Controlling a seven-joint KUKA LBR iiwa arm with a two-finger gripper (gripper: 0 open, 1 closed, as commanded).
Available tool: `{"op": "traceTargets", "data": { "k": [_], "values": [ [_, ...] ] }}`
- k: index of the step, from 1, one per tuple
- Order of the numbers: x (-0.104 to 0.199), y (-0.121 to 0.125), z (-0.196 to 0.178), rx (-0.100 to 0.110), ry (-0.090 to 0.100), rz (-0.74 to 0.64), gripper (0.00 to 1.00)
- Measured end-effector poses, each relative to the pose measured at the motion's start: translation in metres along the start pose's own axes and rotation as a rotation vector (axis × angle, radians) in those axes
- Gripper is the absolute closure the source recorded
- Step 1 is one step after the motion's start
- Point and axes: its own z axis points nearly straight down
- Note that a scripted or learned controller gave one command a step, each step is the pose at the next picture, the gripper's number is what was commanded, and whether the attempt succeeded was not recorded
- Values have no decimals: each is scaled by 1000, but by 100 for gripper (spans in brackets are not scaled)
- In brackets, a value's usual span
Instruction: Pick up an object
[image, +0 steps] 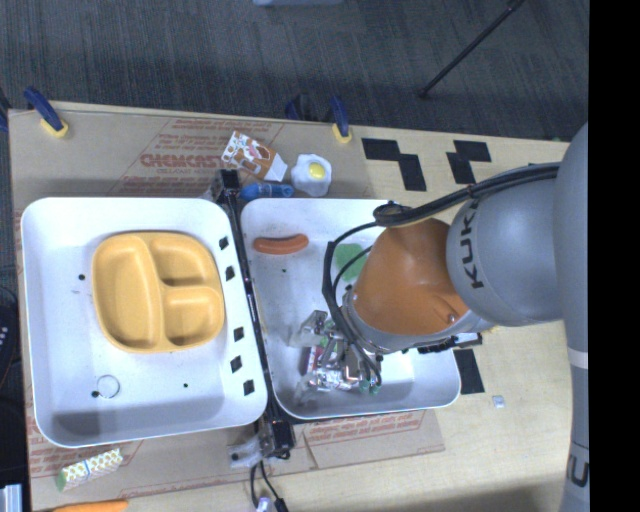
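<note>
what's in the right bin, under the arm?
In the right bin: a hot dog near the far wall, and a green thing poking from under the arm. The pincer is low at the near wall. Anything beneath it is covered.

Grey arm with orange band (420, 275) reaching over right shallow white bin (290, 225), gripper (335, 365) low near its front edge. Orange sausage-shaped toy (281, 243) near back edge. Yellow divided plastic tray (158, 290) in left white bin (60, 240).
</note>
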Motion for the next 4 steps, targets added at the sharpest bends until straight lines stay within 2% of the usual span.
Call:
{"op": "traceTargets", "data": {
  "k": [4],
  "values": [
    [0,0,0,0,0,0,0]
  ]
}}
